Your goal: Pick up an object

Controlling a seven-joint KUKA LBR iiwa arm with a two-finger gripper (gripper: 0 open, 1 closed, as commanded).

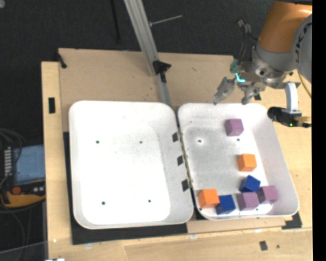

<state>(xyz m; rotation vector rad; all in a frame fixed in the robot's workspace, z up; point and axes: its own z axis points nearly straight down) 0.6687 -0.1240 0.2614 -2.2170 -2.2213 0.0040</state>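
Your two-finger gripper [236,94] hovers, jaws apart and empty, over the shallow white right bin's [206,145] far rim, presumably pre-grasp; small purple cube [234,126] lies nearest.

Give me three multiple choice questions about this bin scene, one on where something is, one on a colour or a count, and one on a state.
1. Where do the blocks lie?
A. In the left bin
B. In the right bin
C. On the bare bench

2. How many orange blocks are there?
A. One
B. Two
C. Four

3. How does the gripper stand?
A. Open, above the right bin's far rim
B. Shut on a purple block
C. Down among the blocks

Answers:
1 B, all seven cubes sit in the right bin.
2 B, one orange block mid-bin and another orange block at the near edge.
3 A, the gripper hangs open with nothing between its fingers.
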